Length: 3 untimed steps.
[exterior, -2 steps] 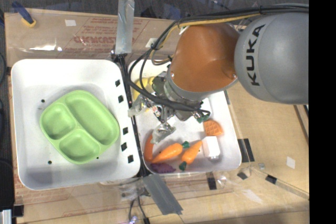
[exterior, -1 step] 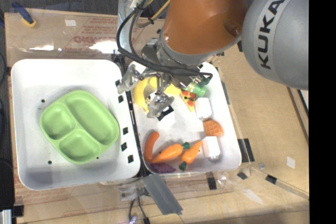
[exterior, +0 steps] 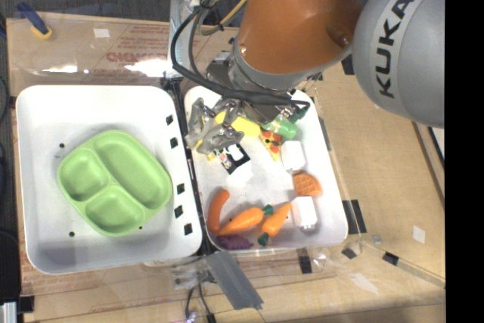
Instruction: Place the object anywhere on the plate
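We log the green plate (exterior: pixel 113 181) alone in the left bin (exterior: pixel 34 106); right bin (exterior: pixel 333 219) holds 2 carrots (exterior: pixel 257 219); gripper (exterior: pixel 214 134) closure: cannot tell.

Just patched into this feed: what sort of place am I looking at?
Probably a robot lab's pick-and-place bench: a KUKA arm reaching over two white bins, the left bin holding a green plate, the right bin holding toy food such as carrots.

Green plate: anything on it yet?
No. The green plate in the left bin has all three compartments bare, while the carrots lie in the right bin.
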Motion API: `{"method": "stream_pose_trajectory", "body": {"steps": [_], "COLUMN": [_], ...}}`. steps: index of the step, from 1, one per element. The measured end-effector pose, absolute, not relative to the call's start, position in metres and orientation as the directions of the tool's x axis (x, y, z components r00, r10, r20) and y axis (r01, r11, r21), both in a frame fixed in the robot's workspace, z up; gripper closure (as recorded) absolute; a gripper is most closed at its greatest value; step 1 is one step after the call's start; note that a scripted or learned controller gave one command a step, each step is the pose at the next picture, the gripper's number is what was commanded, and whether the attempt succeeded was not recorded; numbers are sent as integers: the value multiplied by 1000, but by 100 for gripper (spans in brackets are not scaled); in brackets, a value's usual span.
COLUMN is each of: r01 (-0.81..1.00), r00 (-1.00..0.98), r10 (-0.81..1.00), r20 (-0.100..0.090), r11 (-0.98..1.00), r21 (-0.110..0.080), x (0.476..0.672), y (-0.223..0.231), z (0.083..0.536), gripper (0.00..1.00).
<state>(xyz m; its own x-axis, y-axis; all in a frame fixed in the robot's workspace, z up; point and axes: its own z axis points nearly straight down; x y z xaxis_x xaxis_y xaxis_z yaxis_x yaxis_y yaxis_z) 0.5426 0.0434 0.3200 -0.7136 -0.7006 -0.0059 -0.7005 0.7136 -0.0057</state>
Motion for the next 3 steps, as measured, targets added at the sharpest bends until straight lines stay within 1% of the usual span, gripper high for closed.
{"method": "stream_pose_trajectory", "body": {"steps": [1,2,3], "r01": [-658,-753,-863], "r00": [-753,-658,-506], "r10": [-658,-753,-863], "r20": [0,-3,0], "r11": [753,658,506], "r21": [0,-4,-2], "x": [506,505,491], "y": [76,15,-27], "z": [279,305,293], "gripper": [100,100,100]}}
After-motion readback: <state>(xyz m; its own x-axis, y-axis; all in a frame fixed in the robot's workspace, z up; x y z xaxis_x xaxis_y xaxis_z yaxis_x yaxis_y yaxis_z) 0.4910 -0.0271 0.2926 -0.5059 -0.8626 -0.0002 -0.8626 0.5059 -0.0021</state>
